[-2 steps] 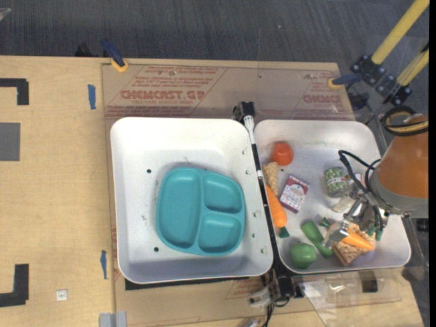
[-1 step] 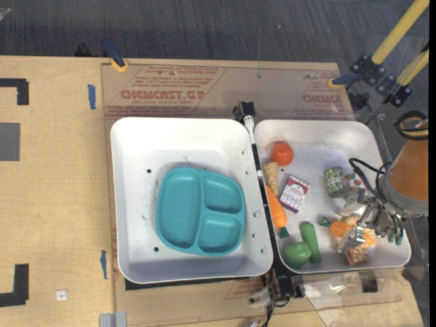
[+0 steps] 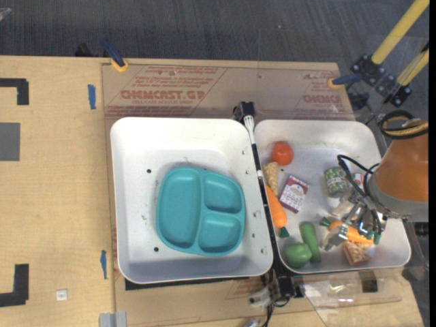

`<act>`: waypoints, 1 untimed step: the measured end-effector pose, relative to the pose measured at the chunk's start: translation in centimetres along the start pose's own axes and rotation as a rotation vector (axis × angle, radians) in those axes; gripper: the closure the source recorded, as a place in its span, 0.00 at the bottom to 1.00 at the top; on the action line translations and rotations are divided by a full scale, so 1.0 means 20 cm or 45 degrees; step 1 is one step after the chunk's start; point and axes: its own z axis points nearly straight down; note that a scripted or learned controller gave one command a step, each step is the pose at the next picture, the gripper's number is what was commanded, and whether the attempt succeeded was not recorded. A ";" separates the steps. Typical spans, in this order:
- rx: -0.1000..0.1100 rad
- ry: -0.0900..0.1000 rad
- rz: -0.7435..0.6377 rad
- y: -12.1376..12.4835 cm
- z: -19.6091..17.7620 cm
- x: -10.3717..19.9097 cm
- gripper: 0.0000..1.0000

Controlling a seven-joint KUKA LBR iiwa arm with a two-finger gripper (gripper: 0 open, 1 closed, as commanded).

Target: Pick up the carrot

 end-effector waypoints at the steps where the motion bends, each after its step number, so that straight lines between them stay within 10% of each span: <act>1: -0.001 -0.003 -0.163 -0.02 0.00 -0.01 0.00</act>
